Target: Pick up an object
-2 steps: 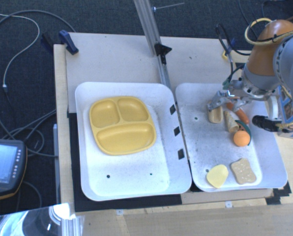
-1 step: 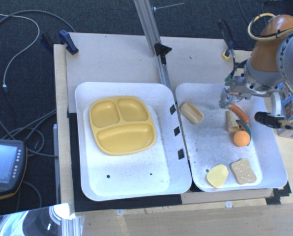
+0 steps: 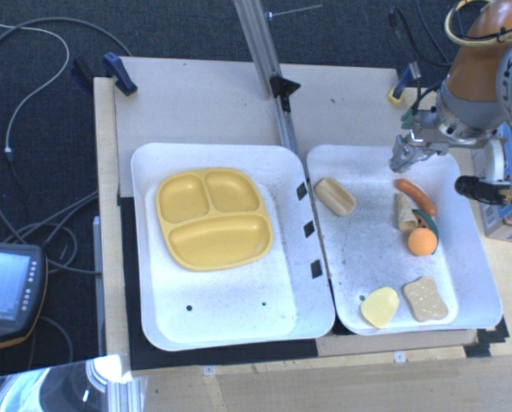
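Jaws look shut on nothing as far as I can tell; the two-finger gripper (image 3: 404, 154) hangs over the right white bin's (image 3: 462, 312) far edge. No pick yet. The red sausage-shaped toy (image 3: 414, 196) lies just beside it, orange ball (image 3: 422, 242) nearer. The yellow divided plate (image 3: 214, 217) sits in the left white bin (image 3: 230, 320).

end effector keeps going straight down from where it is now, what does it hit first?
Probably the right bin's bare floor near its far edge, just up-left of the sausage. The end effector looks offset from the sausage, though depth is unclear.
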Robot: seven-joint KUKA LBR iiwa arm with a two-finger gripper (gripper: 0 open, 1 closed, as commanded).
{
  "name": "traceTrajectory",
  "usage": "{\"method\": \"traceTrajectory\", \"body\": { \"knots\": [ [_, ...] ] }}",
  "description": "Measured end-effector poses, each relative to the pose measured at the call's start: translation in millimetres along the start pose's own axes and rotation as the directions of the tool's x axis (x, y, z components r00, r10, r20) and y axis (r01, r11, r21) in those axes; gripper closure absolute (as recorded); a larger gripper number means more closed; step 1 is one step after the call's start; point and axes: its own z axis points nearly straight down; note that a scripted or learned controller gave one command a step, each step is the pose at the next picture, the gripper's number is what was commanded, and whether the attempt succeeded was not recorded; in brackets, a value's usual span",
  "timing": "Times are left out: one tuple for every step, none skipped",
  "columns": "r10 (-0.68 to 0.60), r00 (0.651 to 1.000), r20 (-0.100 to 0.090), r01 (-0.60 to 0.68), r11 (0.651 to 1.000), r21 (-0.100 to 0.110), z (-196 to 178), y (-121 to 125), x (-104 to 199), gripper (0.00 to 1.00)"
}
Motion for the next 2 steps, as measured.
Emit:
{"method": "traceTrajectory", "body": {
  "knots": [
    [0.0,1.0,0.002,0.0,1.0,-0.002,-63,4,-8,1.0],
    [0.0,1.0,0.001,0.0,1.0,-0.001,-118,6,-8,1.0]
  ]
}}
